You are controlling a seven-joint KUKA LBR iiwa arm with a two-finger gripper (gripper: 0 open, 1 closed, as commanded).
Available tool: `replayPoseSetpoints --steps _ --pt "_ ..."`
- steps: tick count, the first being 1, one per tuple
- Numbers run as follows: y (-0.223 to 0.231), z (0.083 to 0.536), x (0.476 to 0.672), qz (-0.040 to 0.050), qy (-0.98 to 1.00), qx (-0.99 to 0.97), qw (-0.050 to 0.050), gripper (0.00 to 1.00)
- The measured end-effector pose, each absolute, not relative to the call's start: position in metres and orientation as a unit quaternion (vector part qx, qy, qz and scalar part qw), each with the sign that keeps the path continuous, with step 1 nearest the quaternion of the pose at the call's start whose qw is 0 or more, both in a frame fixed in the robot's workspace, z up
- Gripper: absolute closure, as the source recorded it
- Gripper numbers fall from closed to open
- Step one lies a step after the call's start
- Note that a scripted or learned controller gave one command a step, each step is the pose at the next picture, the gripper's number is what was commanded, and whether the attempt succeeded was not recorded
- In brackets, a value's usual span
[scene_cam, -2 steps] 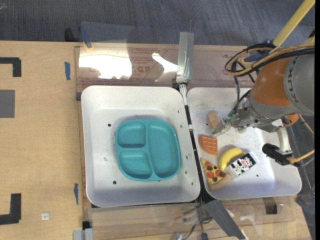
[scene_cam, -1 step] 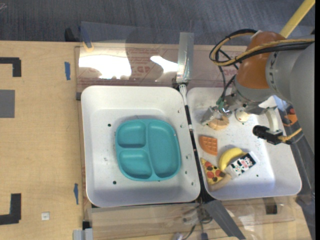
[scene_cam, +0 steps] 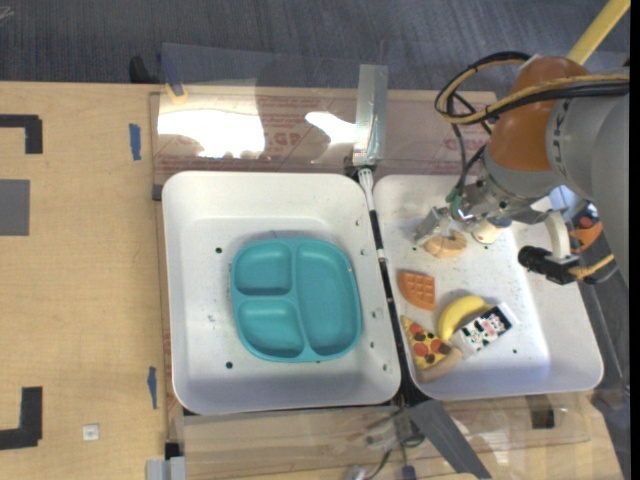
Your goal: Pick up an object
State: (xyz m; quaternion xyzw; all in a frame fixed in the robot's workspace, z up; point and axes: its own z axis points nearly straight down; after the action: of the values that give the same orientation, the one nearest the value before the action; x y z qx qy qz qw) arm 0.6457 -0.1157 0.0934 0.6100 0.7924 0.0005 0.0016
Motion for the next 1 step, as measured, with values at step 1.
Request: replayPoseSetpoints --steps 1 --pt "-0.2087 0.1382 0.6194 -0.0004 0.827 0.562 0.002 0.00"
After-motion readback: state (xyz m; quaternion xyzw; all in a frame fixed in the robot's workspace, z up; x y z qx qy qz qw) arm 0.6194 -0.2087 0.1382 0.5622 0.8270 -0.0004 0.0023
